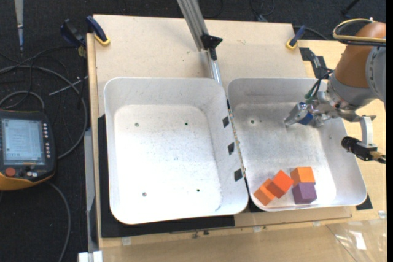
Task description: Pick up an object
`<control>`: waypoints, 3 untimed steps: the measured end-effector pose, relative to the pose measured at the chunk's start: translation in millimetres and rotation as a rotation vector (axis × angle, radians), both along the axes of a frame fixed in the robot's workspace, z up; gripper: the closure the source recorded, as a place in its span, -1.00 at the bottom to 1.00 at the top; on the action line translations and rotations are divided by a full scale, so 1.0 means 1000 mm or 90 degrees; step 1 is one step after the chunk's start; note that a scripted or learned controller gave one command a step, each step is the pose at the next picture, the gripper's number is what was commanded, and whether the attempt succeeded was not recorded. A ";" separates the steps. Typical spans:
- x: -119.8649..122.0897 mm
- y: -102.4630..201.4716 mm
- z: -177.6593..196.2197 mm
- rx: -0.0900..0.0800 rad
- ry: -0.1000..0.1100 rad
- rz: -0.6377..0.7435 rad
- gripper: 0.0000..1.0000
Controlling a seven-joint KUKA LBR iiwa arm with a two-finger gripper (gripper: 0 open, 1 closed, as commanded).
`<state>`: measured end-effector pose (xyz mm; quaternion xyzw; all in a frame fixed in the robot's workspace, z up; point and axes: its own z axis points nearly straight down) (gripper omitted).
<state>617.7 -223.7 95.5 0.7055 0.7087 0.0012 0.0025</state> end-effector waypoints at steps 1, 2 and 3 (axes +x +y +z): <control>0.055 0.051 0.001 0.000 -0.001 0.002 -1.00; 0.053 0.047 0.011 -0.001 0.001 0.000 1.00; 0.064 0.048 0.005 0.001 0.011 0.000 1.00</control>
